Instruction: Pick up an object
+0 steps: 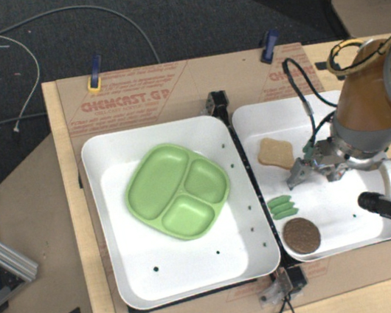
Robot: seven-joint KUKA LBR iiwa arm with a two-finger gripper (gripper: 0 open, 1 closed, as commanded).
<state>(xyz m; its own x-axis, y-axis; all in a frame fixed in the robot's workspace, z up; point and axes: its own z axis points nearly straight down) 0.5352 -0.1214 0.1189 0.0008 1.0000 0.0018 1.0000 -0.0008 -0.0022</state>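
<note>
Tabletop (78, 210): You have a cardboard-covered surface carrying two shallow white bins side by side, with two blue clamps on its upper edge.
Left bin (127, 276): At frame centre-left. It holds one green divided plate (177, 190), three compartments, lying flat and turned at an angle, roughly mid-bin.
Right bin (344, 234): At frame right, touching the left bin along a shared black divider.
Tan piece (276, 152): A bread-like slab in the upper left of the right bin, lying flat.
Green beans (282, 207): A small green bundle on the left side of the right bin, below the tan piece and apart from it.
Brown disc (301, 235): A round, dark brown patty at the lower left of the right bin, just below the green bundle.
Arm (375, 94): Enters from the right of the frame, its orange band above the grey wrist, over the right bin.
Gripper (310, 168): Low over the middle of the right bin, pointing left, just right of the tan piece and above-right of the green bundle.
Fingers: You cannot tell from this view whether they are apart or together; nothing is visibly between them.
</note>
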